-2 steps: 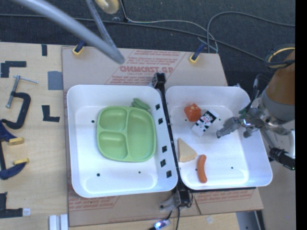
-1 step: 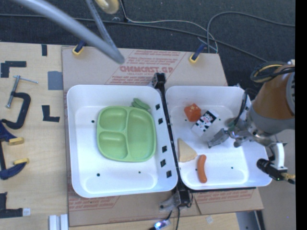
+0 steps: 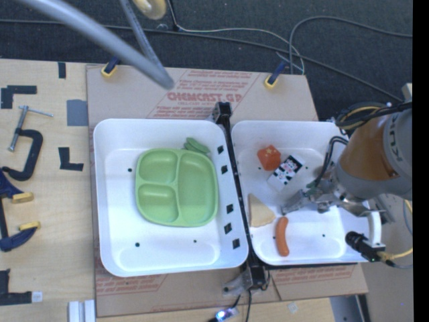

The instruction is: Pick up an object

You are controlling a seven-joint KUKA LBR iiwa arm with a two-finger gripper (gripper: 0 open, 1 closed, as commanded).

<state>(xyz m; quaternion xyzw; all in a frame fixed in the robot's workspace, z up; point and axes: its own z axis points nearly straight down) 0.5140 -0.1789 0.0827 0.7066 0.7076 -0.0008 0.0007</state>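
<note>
The right bin (image 3: 315, 131) holds several small things. An orange-red toy fruit (image 3: 269, 157) lies near its back left, with a white block with black marks (image 3: 287, 169) just right of it. A pale yellow wedge (image 3: 260, 213) rests against the left wall. An orange sausage (image 3: 282, 236) lies near the front. My gripper (image 3: 289, 207) reaches in from the right and sits low over the bin floor, between the white block and the sausage and just right of the wedge. Nothing is visibly held in it.
In the left bin (image 3: 107, 180) lies a green divided plate (image 3: 177, 186) with a small dark green item (image 3: 196, 145) at its back edge. A black divider (image 3: 229, 180) runs between the bins. Clamps and cables lie on the bench outside them.
</note>
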